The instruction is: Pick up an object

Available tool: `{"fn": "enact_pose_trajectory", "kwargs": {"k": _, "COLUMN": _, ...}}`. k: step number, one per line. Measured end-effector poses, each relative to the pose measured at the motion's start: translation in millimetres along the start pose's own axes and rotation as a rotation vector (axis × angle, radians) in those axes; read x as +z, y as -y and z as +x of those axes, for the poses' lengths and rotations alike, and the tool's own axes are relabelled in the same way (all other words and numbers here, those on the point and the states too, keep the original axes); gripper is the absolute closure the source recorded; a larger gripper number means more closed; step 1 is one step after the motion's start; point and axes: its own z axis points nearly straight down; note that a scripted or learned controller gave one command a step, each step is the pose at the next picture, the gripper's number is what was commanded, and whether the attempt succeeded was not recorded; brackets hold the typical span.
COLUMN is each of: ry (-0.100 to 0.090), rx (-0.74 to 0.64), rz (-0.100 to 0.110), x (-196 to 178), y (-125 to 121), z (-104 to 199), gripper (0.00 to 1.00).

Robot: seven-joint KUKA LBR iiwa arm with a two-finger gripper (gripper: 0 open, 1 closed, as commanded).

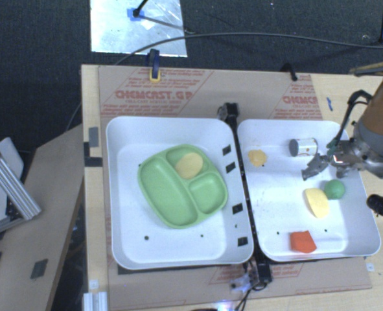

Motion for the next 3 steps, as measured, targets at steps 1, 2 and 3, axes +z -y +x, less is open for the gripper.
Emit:
{"fn": "enact_pose_trajectory", "kwargs": {"k": 1, "ry": 0.002, "rx": -0.002, "rz": -0.011, "x": -5.5, "y": -2.8, "z": 0.2, "gripper": 0.0}}
{"fn": "enact_pose_trajectory", "kwargs": {"k": 2, "ry": 0.002, "rx": 0.0, "rz": -0.008, "x": 36.3, "y": -5.9, "z": -0.4, "gripper": 0.0}}
{"fn": "enact_pose_trajectory", "kwargs": {"k": 3, "ry": 0.001, "rx": 0.0, "rz": -0.007, "x": 78.1, "y": -5.0, "z": 2.0, "gripper": 0.0}}
